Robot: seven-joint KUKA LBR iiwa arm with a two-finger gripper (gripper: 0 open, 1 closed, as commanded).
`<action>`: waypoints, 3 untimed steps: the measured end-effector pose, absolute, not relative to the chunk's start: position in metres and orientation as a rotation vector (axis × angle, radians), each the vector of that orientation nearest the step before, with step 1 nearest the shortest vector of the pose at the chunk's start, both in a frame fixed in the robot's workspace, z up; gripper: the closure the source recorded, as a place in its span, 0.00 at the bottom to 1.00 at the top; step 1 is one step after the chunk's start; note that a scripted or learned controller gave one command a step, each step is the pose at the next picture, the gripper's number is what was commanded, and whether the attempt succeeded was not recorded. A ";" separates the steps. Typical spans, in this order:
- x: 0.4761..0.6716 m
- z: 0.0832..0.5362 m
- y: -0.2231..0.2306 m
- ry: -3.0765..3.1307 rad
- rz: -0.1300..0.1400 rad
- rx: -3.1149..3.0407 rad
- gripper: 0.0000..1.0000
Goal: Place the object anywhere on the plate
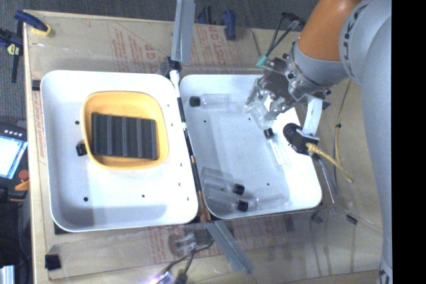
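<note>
A yellow plate [125, 103] with a dark ridged middle lies in the left bin [66, 196]. Several clear vials with black caps are in the right bin [306, 189]. One vial [208, 102] is near the bin's far left corner. Two more vials [229, 188] are by its near edge. Another clear vial [275, 146] lies towards the right side, with its black cap just below my gripper [266, 108]. The gripper hangs low over the far right part of that bin. I cannot make out anything held in it.
Metal clamps hold the bins at the far middle [182, 26] and the near middle [229, 246]. Cables [326, 159] trail off the right bin's right edge. A small screen [10, 155] sits at the bench's left edge.
</note>
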State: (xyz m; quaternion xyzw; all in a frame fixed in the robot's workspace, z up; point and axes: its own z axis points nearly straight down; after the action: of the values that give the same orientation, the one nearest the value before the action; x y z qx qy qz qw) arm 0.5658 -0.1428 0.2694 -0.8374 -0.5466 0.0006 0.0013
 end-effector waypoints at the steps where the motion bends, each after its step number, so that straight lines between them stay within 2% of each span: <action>1: 0.586 0.218 -0.100 -2.041 0.006 -2.381 1.00; 2: 0.588 0.191 -0.037 -2.242 0.005 -2.194 1.00; 3: 0.612 0.192 0.003 -2.470 0.000 -1.942 1.00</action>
State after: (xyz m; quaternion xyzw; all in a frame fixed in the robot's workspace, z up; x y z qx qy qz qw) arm 0.6115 0.0028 0.1921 -0.6181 -0.7861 0.0001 0.0000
